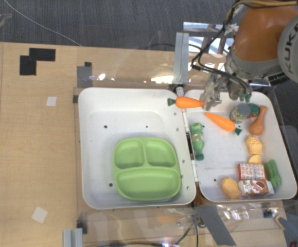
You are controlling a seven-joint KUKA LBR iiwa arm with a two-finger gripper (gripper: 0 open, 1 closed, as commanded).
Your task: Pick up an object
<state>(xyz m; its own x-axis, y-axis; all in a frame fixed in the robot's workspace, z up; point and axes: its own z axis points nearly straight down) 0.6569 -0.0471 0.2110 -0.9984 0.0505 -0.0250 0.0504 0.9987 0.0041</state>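
I see the gripper (209, 101) closed on a carrot (189, 103), raised over the divider between bins. Pick appears done; only holding remains.

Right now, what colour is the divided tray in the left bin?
Light green; the divided tray shows best in the camera view.

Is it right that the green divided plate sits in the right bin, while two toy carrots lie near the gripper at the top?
Not quite. The camera view shows the green divided plate in the left bin, not the right bin. The rest holds: two toy carrots lie near the gripper at the top.
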